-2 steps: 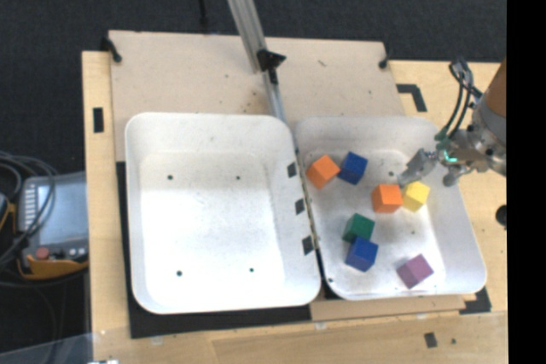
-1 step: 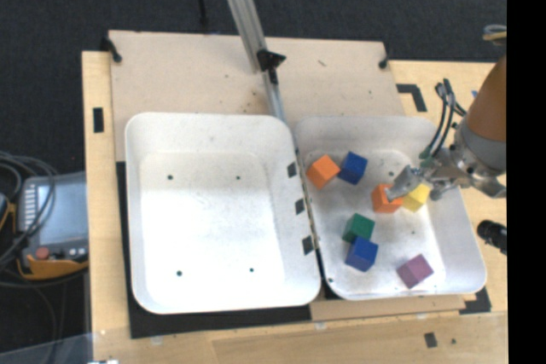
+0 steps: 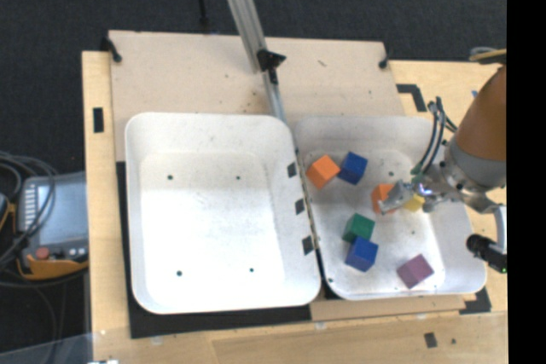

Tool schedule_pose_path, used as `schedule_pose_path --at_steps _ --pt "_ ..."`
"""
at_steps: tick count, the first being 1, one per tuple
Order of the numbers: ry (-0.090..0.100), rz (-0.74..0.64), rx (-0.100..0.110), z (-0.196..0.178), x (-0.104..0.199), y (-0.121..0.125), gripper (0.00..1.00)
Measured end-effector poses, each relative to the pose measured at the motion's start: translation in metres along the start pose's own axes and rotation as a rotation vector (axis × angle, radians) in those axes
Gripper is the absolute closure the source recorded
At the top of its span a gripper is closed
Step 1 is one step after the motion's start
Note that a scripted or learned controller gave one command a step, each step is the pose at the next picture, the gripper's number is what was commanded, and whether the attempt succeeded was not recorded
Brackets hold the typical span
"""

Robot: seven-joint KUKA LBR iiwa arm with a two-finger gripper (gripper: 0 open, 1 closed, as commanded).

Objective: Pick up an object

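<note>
My gripper [image 3: 399, 199] is low over the middle right of the right bin [image 3: 375, 132], at the end of the grey arm reaching in from the right. A small orange block [image 3: 380, 196] lies right against its left side and a yellow block [image 3: 415, 203] against its right side. The arm's wrist hides part of both. Whether either block is gripped cannot be made out. Left of the gripper sit an orange cube [image 3: 322, 170] and a blue cube [image 3: 353, 167]. Below it lie a green cube [image 3: 359, 227], a second blue cube [image 3: 362, 254] and a purple cube [image 3: 415, 270].
The left bin [image 3: 136, 141] stands beside the right one, sharing a divider with black clips [image 3: 300, 205]. A slanted metal pole [image 3: 243, 4] rises from the back of the bench. A control pendant [image 3: 51, 222] lies off the bench at the left.
</note>
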State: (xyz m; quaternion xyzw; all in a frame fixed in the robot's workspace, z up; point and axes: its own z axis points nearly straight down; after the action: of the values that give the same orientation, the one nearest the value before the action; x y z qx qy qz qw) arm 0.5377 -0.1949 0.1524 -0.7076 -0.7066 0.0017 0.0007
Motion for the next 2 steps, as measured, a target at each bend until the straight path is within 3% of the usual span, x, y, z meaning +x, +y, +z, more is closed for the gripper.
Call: schedule_pose_path --at_steps 1,2 --pt "0.001 0.000 0.000 0.052 -0.001 -0.001 0.00" --pt "0.000 0.007 -0.009 0.038 -0.002 0.002 1.00"
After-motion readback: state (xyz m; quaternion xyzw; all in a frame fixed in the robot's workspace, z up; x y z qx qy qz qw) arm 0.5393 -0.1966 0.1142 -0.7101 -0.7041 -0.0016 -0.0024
